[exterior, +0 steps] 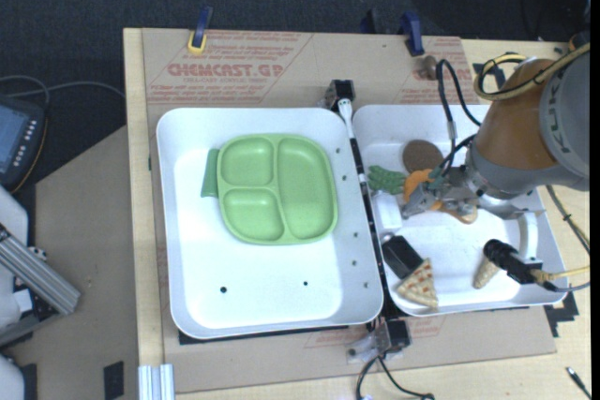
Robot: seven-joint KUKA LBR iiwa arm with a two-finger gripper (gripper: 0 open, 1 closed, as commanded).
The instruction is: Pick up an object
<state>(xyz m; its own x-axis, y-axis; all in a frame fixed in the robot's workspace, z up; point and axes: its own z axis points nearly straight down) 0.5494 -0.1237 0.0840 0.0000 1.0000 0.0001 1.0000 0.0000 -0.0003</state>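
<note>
Patience will help at this step: the hand (433, 199) is low in the right bin (525, 295), center right of the frame, just beside an orange piece (415, 181) and a leafy green piece (384, 177); whether it is released or clenched I cannot tell. Better to close squarely on one small piece. The green divided plate (277, 187) in the left bin (187, 229) looks smooth, with rounded corners.
</note>
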